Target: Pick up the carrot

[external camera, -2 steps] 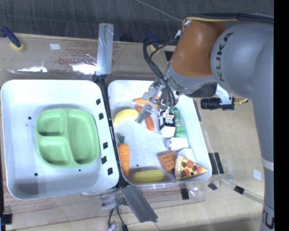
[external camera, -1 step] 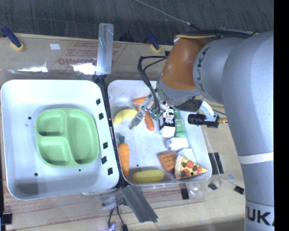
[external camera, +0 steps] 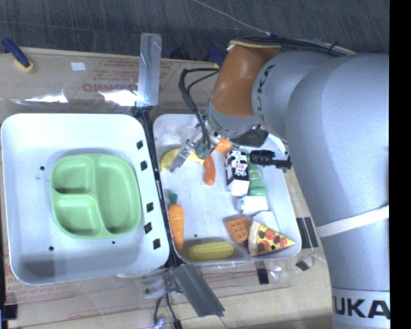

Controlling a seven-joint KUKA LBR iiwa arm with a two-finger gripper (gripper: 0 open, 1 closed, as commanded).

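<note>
Two shallow white bins (external camera: 14,184) (external camera: 277,190); one green three-compartment plastic plate (external camera: 96,195); one orange toy carrot (external camera: 175,223); one yellow corn cob (external camera: 209,251); one pizza slice (external camera: 268,238); one waffle (external camera: 238,228).

Bench (external camera: 68,81), seemingly cardboard-covered, bears two white bins (external camera: 20,184).

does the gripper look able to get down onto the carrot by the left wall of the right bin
Probably yes. The carrot lies uncovered with nothing on top, and the gripper hangs just beyond it. The bin wall alongside may crowd one finger.
</note>
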